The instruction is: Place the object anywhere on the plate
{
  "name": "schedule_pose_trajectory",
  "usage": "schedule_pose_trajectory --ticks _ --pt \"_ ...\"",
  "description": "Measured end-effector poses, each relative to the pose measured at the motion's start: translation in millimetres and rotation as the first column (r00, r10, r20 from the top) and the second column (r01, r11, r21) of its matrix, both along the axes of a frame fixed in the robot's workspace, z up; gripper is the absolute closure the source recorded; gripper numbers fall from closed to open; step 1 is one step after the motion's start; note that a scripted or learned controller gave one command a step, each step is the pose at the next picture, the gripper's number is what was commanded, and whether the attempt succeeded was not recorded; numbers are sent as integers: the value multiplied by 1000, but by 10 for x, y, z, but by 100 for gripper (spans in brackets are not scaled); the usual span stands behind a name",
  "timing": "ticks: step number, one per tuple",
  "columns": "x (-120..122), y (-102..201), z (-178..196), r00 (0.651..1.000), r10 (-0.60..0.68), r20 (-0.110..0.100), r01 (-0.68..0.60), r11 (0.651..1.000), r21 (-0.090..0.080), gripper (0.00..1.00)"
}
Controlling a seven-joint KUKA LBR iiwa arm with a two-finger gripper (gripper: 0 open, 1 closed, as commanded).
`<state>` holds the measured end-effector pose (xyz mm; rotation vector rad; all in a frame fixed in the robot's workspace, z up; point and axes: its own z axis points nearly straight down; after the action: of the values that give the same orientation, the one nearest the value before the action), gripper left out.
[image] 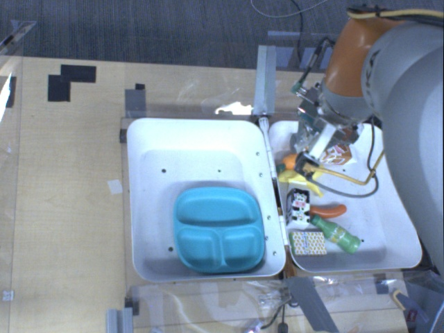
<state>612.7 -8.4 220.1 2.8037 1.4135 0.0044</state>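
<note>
- Lying in the right bin [397, 236], the object to be moved is one of a small cluster of toys. The task does not say which, and none of them has reached the plate yet.
- The likeliest candidates, judging by closeness to the claw, are a yellow banana [304, 178] and a small orange piece [288, 163]. They sit by the bin's left wall, touching or nearly touching each other.
- The claw [309, 148] hangs over that upper left part of the right bin, just above the banana and orange piece. Whether it is spread, pressed together or pinching anything cannot be told from this slanted view, and nothing is clearly held in it.
- Further down the same bin lie a black and white carton [299, 205], a red sausage [327, 211], a green bottle [338, 234] and a patterned square packet [309, 242], all close together. A brown and white snack packet [338, 154] lies just right of the claw.
- The blue plate [218, 231], divided into three compartments, sits in the lower middle of the left bin [139, 186], well apart from the claw, with the bin wall between them.
- The task appears to be at its start: picking up, carrying across and setting down all remain.
- The grey arm [399, 68], with its orange band [350, 50], reaches in from the right.
</note>
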Motion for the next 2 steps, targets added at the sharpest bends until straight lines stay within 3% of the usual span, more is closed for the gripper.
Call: schedule_pose_trajectory --ticks 1,2 --pt "-527 198 -359 999 35 -3 -35 999 1 100" --pt "-1128 0 -359 999 -37 -2 37 999 1 100"
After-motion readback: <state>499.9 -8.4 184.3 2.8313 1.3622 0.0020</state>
